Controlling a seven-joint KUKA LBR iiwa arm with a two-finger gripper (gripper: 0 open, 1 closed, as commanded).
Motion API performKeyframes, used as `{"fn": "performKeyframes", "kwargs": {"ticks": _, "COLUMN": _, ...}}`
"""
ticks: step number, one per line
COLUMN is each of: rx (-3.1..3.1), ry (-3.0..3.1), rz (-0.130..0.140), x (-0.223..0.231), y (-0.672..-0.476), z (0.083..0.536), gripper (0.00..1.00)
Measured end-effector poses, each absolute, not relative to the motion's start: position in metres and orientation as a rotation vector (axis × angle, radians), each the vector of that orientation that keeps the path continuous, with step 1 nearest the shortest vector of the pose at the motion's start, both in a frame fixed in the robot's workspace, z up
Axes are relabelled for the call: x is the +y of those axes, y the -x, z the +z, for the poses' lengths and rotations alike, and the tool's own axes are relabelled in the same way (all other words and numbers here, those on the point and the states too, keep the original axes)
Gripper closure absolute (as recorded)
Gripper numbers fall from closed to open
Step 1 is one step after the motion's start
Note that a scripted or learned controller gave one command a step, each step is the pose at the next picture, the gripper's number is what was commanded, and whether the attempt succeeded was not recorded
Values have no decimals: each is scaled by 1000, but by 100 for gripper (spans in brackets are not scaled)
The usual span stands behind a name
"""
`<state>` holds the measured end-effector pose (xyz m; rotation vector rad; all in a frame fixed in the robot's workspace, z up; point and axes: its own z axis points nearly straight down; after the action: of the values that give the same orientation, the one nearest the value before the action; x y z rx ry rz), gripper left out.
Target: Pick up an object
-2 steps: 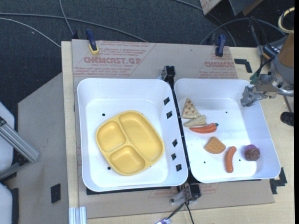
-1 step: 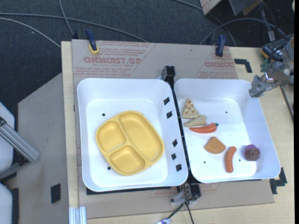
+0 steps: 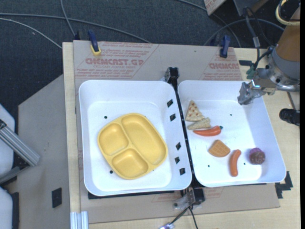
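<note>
Here the worktop (image 3: 52, 142) carries two white bins side by side. The left bin (image 3: 90, 97) holds a yellow divided tray (image 3: 132, 146). The right bin (image 3: 267, 128) holds the small food pieces: two cracker wedges (image 3: 195, 116) touching near its left wall, a red chili (image 3: 208, 131) just below them, an orange biscuit (image 3: 218, 149), a sausage (image 3: 234, 162) and a purple ball (image 3: 257, 156). The arm (image 3: 288, 51) hangs over that bin's far right corner; the gripper (image 3: 246, 94) sits above the rim, apart from every piece, and whether the jaws are wide or narrow I cannot tell.
</note>
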<state>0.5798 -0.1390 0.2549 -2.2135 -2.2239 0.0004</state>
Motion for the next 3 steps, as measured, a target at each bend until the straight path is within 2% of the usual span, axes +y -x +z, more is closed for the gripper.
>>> {"fn": "performKeyframes", "kwargs": {"ticks": 1, "rx": -2226, "ry": 2213, "rz": -1, "x": -91, "y": -585, "z": 254, "gripper": 100}}
{"fn": "performKeyframes", "kwargs": {"ticks": 3, "rx": -2226, "ry": 2211, "rz": -1, "x": 29, "y": -570, "z": 242, "gripper": 100}}
